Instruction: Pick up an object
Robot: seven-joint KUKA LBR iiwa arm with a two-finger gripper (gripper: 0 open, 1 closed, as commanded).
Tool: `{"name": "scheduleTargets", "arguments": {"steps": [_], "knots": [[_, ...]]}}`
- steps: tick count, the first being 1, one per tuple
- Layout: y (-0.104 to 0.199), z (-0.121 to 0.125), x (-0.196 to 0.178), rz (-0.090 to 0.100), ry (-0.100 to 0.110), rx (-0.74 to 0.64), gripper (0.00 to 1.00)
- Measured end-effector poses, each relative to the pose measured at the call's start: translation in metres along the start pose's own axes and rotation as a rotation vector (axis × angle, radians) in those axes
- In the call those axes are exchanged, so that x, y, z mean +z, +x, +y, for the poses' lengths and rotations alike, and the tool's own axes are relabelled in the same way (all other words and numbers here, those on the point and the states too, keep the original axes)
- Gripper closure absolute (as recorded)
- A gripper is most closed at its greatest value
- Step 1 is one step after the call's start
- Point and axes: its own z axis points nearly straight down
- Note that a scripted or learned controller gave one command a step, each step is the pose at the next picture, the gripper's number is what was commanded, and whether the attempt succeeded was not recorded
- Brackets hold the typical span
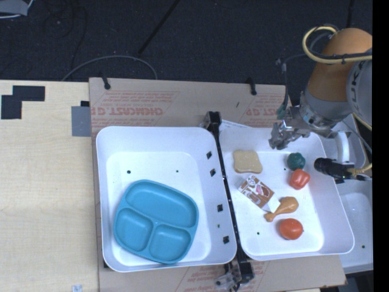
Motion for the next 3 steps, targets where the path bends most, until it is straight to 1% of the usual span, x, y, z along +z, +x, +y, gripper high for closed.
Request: {"name": "scheduleTargets", "arguments": {"steps": [1,2,3], "knots": [[0.058,-0.013,-0.001,0.002,0.006,0.000,1.00],[0.117,-0.014,0.001,0.001,0.006,0.000,1.00],[0.175,-0.016,-0.011,0.001,0.004,0.000,1.00]]}}
